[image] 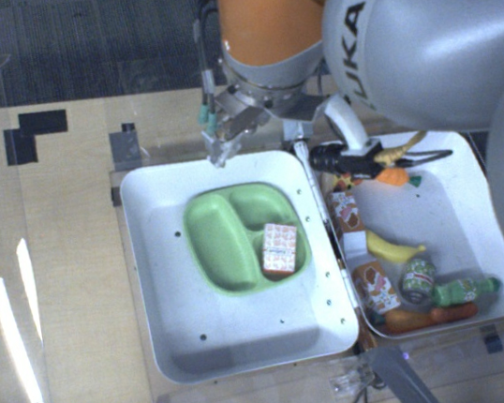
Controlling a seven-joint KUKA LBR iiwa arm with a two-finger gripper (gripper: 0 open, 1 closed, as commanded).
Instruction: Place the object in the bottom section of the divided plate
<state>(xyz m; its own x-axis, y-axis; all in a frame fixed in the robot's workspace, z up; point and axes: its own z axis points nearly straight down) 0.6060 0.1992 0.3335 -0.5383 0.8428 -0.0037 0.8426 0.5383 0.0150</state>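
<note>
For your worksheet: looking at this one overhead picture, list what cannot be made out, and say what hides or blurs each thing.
- Gripper: small and blurred at the left bin's far rim; whether it is open or shut cannot be told.
- Small box on the green divided plate: its print is too small to read.
- Right bin: the arm covers its far right corner.
- Packets beside the banana: labels too blurred to read.

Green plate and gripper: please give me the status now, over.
Gripper above left bin's far rim, nothing visible between fingers. Small patterned box lies in green divided plate, lower right section. Path clear.
</note>
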